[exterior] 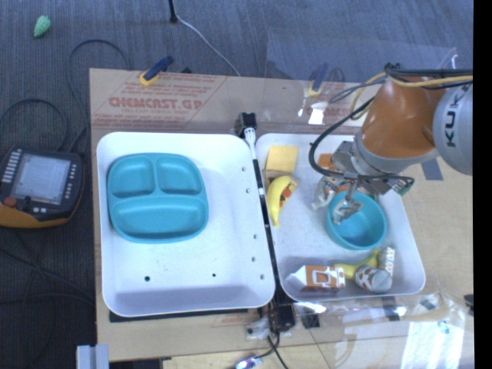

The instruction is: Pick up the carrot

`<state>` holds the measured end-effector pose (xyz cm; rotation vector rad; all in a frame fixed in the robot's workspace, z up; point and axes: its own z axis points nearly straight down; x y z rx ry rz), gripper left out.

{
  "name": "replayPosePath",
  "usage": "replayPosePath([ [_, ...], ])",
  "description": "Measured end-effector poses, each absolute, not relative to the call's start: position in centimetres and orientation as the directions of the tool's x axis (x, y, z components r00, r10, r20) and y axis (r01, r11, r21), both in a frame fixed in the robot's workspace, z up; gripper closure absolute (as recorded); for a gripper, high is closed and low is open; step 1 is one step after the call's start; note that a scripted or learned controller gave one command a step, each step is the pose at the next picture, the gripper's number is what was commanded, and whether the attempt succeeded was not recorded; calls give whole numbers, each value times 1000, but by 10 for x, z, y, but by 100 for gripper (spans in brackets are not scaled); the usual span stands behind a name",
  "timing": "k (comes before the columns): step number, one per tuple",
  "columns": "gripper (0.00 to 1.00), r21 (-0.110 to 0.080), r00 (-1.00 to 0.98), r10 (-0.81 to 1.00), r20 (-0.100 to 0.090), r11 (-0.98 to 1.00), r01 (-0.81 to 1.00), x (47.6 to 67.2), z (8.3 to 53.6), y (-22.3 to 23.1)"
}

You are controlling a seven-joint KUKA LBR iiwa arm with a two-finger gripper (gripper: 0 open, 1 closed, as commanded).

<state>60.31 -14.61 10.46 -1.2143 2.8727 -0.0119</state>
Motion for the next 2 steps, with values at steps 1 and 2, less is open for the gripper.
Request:
replayPosePath([
  [1, 100, -16, -686, -727, -13, 686, -727, 662, 238, -137],
  [2, 100, -9, -641, -767, -10, 641, -767, 624, 99, -137],
])
